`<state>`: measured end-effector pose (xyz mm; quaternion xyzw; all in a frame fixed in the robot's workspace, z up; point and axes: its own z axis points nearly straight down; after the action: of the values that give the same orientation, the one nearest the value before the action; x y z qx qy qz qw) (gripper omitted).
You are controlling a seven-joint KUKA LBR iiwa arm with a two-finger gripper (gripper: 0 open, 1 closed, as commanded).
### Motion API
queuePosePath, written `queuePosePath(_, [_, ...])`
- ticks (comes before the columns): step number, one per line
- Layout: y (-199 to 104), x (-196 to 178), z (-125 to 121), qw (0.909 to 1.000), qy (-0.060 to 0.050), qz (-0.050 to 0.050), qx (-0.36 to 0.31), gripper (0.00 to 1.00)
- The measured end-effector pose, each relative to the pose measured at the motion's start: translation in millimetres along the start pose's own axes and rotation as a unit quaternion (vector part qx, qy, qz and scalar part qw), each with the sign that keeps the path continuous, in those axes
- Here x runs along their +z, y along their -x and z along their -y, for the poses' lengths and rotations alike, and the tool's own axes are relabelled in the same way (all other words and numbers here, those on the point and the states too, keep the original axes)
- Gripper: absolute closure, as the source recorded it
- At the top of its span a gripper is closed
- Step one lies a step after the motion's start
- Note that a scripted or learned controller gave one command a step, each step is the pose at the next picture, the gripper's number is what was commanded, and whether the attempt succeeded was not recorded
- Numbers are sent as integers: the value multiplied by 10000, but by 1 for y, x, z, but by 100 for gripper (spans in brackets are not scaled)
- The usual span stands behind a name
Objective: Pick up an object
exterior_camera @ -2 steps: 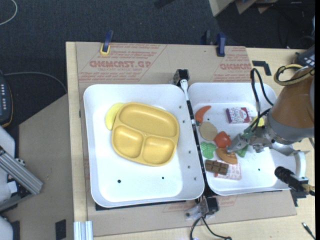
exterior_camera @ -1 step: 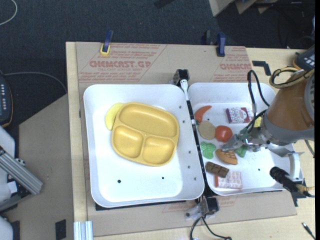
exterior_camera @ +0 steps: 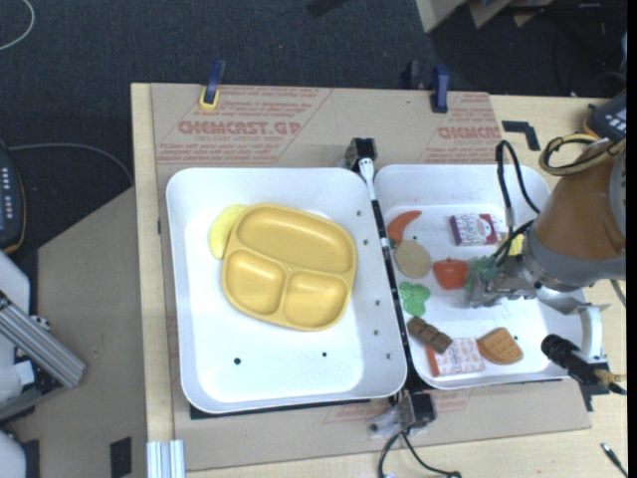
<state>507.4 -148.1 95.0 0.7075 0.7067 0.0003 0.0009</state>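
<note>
My gripper (exterior_camera: 486, 295) hangs low in the right bin (exterior_camera: 438, 182), near its middle right, just right of a red tomato-like piece (exterior_camera: 451, 273). A small green object (exterior_camera: 489, 266) lies right against the gripper's upper left side. The grey arm with its orange band (exterior_camera: 582, 222) comes in from the right and hides part of the bin floor. Around it lie a purple and white box (exterior_camera: 475, 229), an orange-red piece (exterior_camera: 403, 225), a tan disc (exterior_camera: 413, 260), a green leafy piece (exterior_camera: 413, 295), a brown bar (exterior_camera: 430, 334), a red and white packet (exterior_camera: 460, 357) and a brown cookie-like piece (exterior_camera: 500, 347).
The left bin (exterior_camera: 199, 357) holds a yellow divided tray (exterior_camera: 289, 265) with a yellow item (exterior_camera: 223, 230) peeking out at its left. A black divider rail (exterior_camera: 383, 257) runs between the bins. Blue and yellow clamps (exterior_camera: 211, 88) sit at the bench's far edge.
</note>
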Motion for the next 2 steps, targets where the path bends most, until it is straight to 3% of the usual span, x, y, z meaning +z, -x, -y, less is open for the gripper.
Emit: queuePosePath(2, [12,-101,5,10000,24,10,-9,100])
